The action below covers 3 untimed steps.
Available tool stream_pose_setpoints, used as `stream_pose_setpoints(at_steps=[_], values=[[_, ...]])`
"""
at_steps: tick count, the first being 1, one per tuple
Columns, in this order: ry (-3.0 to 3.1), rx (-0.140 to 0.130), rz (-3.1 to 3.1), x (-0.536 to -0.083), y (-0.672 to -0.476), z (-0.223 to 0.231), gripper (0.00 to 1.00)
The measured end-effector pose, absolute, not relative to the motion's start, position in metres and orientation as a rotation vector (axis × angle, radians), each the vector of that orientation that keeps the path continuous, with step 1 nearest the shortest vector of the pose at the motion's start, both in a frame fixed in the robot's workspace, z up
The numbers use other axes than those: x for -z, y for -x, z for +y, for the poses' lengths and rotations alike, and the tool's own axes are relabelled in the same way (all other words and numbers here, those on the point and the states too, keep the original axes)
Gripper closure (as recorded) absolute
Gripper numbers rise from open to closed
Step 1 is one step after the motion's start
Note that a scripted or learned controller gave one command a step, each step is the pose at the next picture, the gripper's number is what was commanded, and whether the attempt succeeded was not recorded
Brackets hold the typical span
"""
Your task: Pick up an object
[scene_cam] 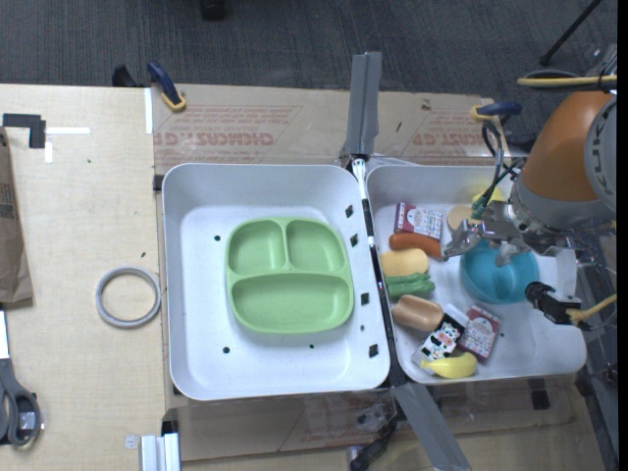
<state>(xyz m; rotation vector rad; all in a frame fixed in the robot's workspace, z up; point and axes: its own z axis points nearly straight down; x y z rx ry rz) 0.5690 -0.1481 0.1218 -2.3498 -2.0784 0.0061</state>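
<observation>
Gripper [488, 232] hangs in the right bin [559, 361], fingers spread apart over one blue bowl [500, 275]. At nine o'clock lies one orange carrot [416, 242]; at seven, one banana [451, 366]. One green plate [289, 275] fills the left bin [186, 292].

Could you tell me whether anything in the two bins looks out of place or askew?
Nothing looks spilled or damaged. The green divided plastic plate lies flat in the left white bin, turned slightly askew. The toy foods are crowded loosely in the right white bin, with the claw above them.
</observation>
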Motion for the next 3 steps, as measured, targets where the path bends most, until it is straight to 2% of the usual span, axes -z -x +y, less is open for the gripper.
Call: stream_pose_setpoints(at_steps=[1,2,3], values=[[2.354,-0.004,-2.077,-0.090,-0.584,-0.133,0.00],[2.361,-0.005,-2.071,-0.100,-0.585,-0.137,1.00],[2.242,-0.006,-2.194,-0.150,-0.591,-0.101,1.00]])
